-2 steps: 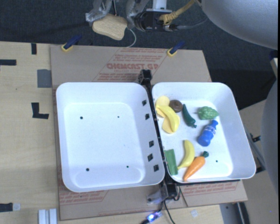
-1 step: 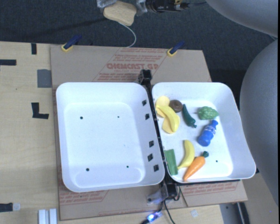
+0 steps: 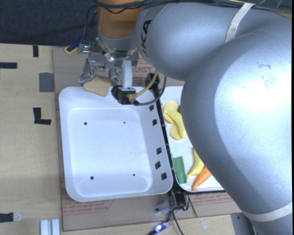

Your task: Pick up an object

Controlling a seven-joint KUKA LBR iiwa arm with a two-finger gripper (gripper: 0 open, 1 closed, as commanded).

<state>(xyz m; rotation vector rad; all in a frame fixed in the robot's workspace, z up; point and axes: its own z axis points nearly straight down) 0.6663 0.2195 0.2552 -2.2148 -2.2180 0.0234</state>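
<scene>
Your pincer (image 3: 104,77) hangs at the far rim of the left bin (image 3: 68,131), with a tan flat object (image 3: 98,86) right beneath it (whether it is clamped between the fingers you cannot tell). If the grip is shallow, expect the piece to slip off outside the bin onto the desk (image 3: 19,141).

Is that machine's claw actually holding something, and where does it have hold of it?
It cannot be told: a tan, flat piece sits right under the gripper at the left bin's far edge.
</scene>
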